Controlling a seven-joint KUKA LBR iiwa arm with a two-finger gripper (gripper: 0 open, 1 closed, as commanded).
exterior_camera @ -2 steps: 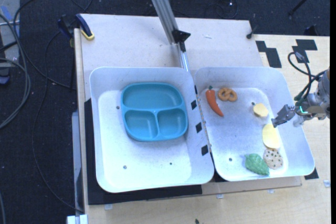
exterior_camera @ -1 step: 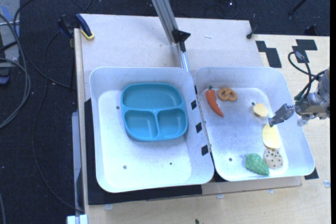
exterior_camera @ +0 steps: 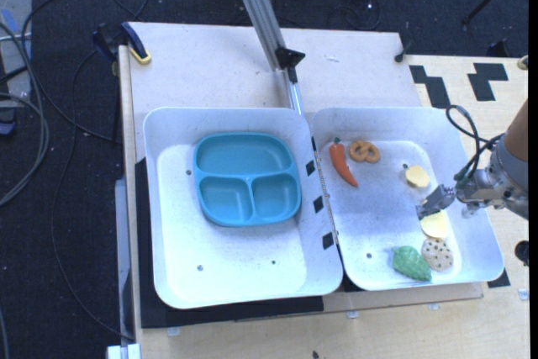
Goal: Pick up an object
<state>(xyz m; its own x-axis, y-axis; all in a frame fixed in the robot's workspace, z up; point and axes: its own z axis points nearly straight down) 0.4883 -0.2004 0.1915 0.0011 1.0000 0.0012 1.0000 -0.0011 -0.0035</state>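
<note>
Nearest to the camera lay a green leafy piece (exterior_camera: pixel 411 263) and a spotted cookie (exterior_camera: pixel 436 254) at the front of the right bin (exterior_camera: pixel 380 124), and just behind them a pale yellow slice (exterior_camera: pixel 435 225). From my remote station I saw the gripper (exterior_camera: pixel 439 201) low over this slice, but I could not tell its state. I judged this as the approach step, nothing grasped yet; next it needed a straight descent and a firm closing.

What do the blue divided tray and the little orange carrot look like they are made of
Blue divided tray: probably molded plastic, with a smooth, uniform colour, rounded compartments and a soft sheen. Carrot: likely plastic or rubber toy food, with a solid orange body and a tiny green tip; too small to be sure.
</note>
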